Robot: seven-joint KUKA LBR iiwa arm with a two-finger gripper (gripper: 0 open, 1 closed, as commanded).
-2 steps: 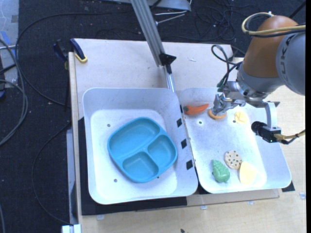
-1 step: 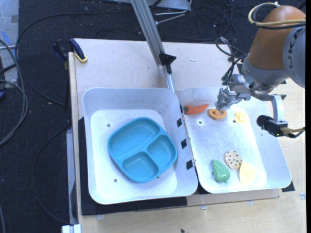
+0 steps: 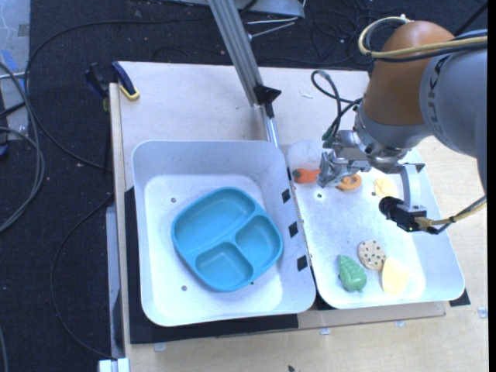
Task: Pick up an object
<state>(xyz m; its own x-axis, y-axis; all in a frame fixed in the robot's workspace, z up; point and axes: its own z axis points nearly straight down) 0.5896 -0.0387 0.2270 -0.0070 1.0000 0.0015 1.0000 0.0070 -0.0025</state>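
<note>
Gripper (image 3: 332, 170) is seen low over the far left part of the right bin (image 3: 442, 277), reached in from the right. Jaw state cannot be told; nothing is seen held.

An orange carrot-like piece (image 3: 306, 176) lies just left of the gripper. An orange ring-shaped piece (image 3: 350, 182) lies just right of it.

Near end of the right bin: green toy (image 3: 351, 274), spotted cookie (image 3: 371, 254), pale yellow piece (image 3: 394, 277), close together.

Left bin (image 3: 147, 208) is occupied by a blue divided tray (image 3: 225, 239).

Step judged: descent onto a target, grasp not yet confirmed. Next move calls for closure on one orange piece, then a straight lift clear of the bin wall.
</note>
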